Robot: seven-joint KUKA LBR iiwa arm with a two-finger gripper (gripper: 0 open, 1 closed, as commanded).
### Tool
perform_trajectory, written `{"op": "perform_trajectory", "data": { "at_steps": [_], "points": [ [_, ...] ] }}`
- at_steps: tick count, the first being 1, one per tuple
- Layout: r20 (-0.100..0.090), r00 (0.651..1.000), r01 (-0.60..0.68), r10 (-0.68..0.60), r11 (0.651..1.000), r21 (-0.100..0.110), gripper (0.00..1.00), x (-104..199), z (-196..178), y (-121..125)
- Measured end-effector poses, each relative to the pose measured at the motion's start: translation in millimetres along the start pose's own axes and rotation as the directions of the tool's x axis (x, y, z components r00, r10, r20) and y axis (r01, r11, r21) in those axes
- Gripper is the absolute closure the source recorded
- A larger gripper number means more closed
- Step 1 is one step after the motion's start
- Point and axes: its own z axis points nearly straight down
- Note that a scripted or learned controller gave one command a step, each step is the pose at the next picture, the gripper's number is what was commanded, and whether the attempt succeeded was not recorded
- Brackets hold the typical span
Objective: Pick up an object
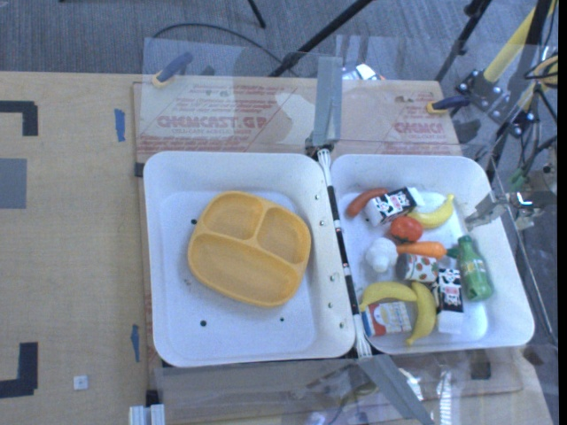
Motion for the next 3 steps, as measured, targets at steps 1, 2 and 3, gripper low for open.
{"op": "perform_trajectory", "data": {
  "at_steps": [1, 2, 3],
  "points": [
    [-0.004, 1.000, -0.004, 0.004, 1.000, -0.005, 0.00, 11, 129, 27],
    [0.000, 1.000, -0.006, 0.006, 1.000, -0.005, 1.00, 9, 120, 27],
    [0.001, 1.000, -0.024, 0.024, 1.000, -0.003, 1.00, 83, -18, 39]
  ]
}}
